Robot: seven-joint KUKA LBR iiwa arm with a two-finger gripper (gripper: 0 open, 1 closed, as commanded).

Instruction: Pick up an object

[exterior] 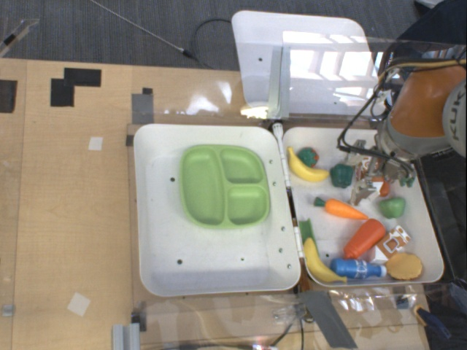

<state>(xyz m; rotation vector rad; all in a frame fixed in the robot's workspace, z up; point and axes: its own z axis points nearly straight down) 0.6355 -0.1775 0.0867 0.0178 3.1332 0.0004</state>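
Note:
The right bin [430,232] holds several toy foods. A yellow banana [306,168] lies at its upper left beside a dark green piece [309,155] and a green vegetable [341,174]. A small carrot [344,209] lies mid-bin, with a bigger orange-red carrot [364,238] below it. Along the front wall lie a second banana [317,261], a blue bottle [358,270] and a tan cookie [405,266]. My gripper [370,187] hangs low over the bin's upper middle, open, just above the small carrot. A small red-orange piece [384,189] and a green piece [392,207] sit right beside it. Nothing shows between the fingers.
The left bin [157,268] holds a green divided plate [223,185]. A small printed box [396,240] lies near the cookie. A white panel [306,57] stands behind the bins. Cables hang beside the wrist at the right bin's upper right.

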